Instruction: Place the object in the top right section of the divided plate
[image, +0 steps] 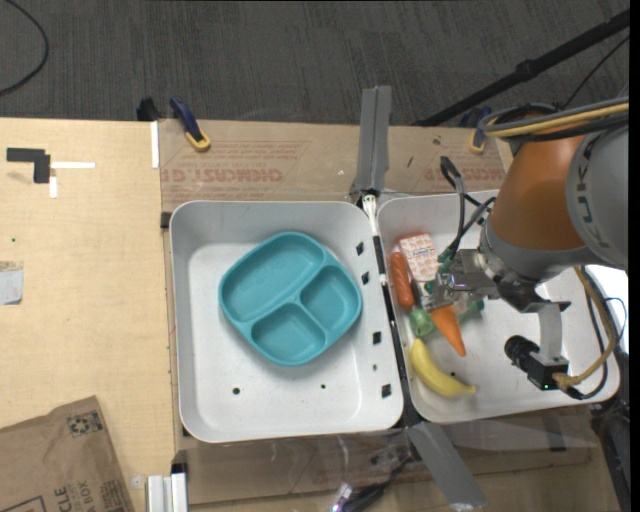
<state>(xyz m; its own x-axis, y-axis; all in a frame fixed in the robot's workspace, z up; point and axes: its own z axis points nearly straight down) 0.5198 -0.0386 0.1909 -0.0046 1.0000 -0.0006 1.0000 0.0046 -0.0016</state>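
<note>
A teal divided plate (290, 298) lies in the left bin (200, 330), with one large section and two smaller ones, all bare. In the right bin (500, 385) lie a red-orange sausage (401, 279), a small white and orange carton (417, 256), an orange carrot (450, 330) with a green top, and a yellow banana (436, 371). My gripper (452, 290) hangs low over the left part of the right bin, just above the carrot's thick end and right of the sausage. The wrist and its orange band (535, 205) cover much of it.
A grey divider post (374, 150) and the bins' shared rim (385, 300) separate the two bins. Cables (590, 345) and a black fitting (530, 362) trail over the right bin's right side. A cardboard box (60, 460) sits at the bench's front left.
</note>
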